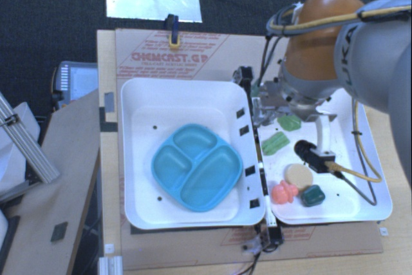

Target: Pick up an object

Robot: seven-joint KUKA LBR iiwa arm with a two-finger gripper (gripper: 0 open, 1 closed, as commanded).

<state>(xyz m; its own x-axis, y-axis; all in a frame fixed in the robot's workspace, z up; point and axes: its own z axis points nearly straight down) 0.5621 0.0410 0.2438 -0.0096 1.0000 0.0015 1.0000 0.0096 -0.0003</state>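
Observation:
My gripper (265,110) hangs low over the back left part of the right bin (360,203), close to the divider between the bins. A pale green piece (290,122) lies just to its right, partly under the wrist. A second light green piece (275,142) lies just in front of the gripper. Toward the bin's front lie a beige disc (299,175), a pink toy (284,192) and a dark teal block (313,195). Nothing shows as held.
The left bin (138,106) holds a blue divided plate (196,166). The grey arm with its orange band (322,16) covers the back of the right bin. Black clips line the wall between the bins (252,158).

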